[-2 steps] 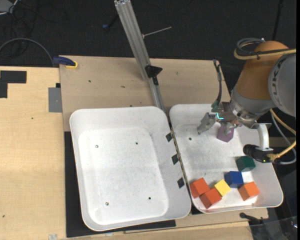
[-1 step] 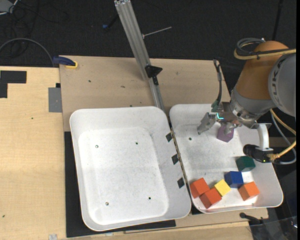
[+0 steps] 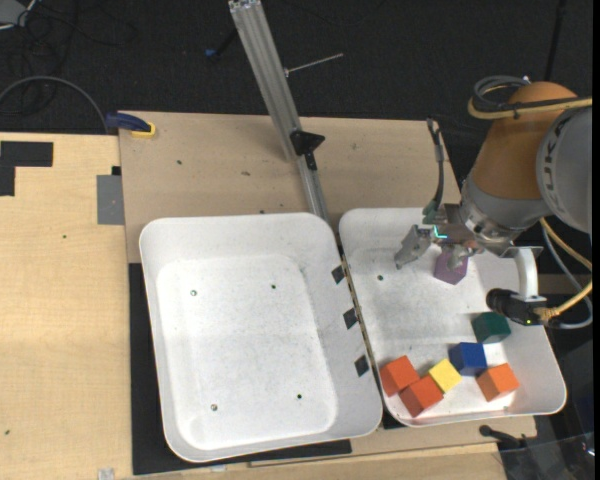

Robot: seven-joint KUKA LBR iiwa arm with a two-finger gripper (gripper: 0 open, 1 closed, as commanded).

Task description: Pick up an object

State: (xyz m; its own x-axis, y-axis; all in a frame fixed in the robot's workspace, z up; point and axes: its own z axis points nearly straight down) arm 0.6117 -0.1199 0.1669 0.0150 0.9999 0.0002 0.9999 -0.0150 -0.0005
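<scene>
I'm seeing the gripper [image 3: 435,251] hanging over the right bin [image 3: 380,230], fingers spreading open, purple block [image 3: 451,266] sitting just beside them, unheld.

Evenly lit from above, moderately bright on the bench [image 3: 220,158] and the two white bins. Near-black beyond the bench's far edge, cables barely readable there. Soft, short shadows under the coloured blocks [image 3: 450,373]. Brightest, almost washed-out, along the left bin's [image 3: 180,238] rim. Slightly grainy overall; arm's orange band [image 3: 515,158] mildly soft.
</scene>
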